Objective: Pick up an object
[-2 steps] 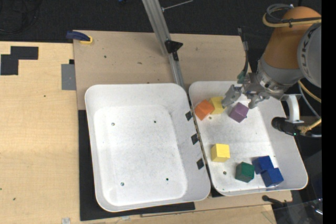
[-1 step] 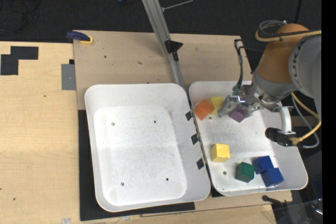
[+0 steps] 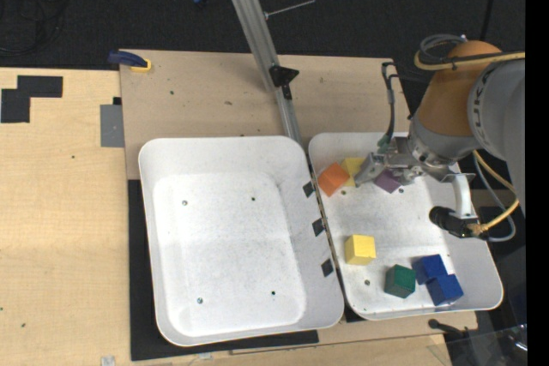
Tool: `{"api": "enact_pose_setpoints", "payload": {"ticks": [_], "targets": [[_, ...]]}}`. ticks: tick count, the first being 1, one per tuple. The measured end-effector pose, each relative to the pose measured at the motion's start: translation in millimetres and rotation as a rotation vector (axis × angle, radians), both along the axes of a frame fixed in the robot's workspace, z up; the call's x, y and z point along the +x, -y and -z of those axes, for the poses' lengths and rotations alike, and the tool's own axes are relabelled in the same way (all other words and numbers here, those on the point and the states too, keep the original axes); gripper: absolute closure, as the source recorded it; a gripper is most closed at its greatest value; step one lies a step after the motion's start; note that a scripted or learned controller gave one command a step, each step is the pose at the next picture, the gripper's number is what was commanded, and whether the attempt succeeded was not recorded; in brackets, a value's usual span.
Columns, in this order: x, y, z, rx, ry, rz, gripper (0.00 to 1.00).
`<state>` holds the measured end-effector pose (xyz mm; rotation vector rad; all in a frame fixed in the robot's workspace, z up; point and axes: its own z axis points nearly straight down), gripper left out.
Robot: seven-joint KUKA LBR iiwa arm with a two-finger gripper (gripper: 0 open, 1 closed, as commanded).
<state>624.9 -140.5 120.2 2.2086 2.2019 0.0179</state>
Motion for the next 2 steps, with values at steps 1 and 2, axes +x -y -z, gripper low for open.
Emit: {"api": "enact_pose_setpoints", "payload": {"ticks": [1, 2], "targets": [[-0.6, 1.9, -7.8, -0.001, -0.001, 0.006, 1.0], [-1.7, 3.9, -50.2, 0.008, -0.023, 0.003, 1.0]]}}
